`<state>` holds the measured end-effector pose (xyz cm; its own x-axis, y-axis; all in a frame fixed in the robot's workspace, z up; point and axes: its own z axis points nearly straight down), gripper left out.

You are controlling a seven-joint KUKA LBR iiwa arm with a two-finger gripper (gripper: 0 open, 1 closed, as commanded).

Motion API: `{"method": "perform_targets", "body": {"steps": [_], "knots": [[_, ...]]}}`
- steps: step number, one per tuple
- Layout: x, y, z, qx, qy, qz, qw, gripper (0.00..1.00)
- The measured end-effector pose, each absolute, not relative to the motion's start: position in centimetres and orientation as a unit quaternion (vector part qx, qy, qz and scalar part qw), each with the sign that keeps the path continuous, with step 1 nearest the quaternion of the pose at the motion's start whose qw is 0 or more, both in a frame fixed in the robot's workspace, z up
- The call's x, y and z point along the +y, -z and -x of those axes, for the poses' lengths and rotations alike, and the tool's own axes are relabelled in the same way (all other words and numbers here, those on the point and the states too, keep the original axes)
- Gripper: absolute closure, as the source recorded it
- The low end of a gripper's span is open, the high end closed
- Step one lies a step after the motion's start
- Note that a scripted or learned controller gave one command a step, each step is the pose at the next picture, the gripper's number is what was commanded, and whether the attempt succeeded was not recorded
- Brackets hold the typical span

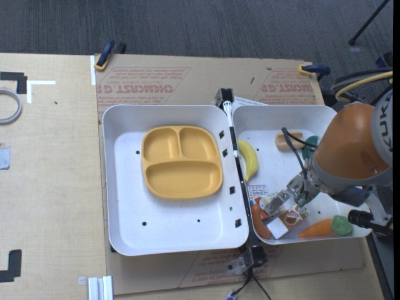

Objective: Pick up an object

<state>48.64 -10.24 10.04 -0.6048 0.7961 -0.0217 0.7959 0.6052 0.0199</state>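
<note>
My gripper (279,206) is low in the right bin (275,113), near its front edge, over a small pile of items. Under and beside it lie a red and white packet (284,221) and a red-orange piece (259,222). An orange carrot (317,229) with a green top (342,225) lies just to its right along the front wall. A yellow banana (248,159) rests against the bin's left wall, behind the gripper. A tan block (289,140) sits at the back, partly hidden by the arm's orange band (353,144).
The left bin (169,237) holds a yellow divided plate (182,162). A divider with black clips (232,149) runs between the bins. The arm's bulk covers the right bin's right half. Cardboard (144,83) lies under both bins.
</note>
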Motion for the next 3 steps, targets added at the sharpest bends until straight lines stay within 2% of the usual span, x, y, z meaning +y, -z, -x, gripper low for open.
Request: {"method": "perform_targets", "body": {"steps": [1,2,3], "knots": [[-10.7,-9.4,-48.0,0.964,-0.0005,-0.267,0.003,0.00],[-10.7,-10.4,-48.1,0.963,-0.0013,-0.268,0.003,1.00],[-2.9,-24.7,-47.9,0.967,-0.0003,-0.256,0.002,1.00]]}}
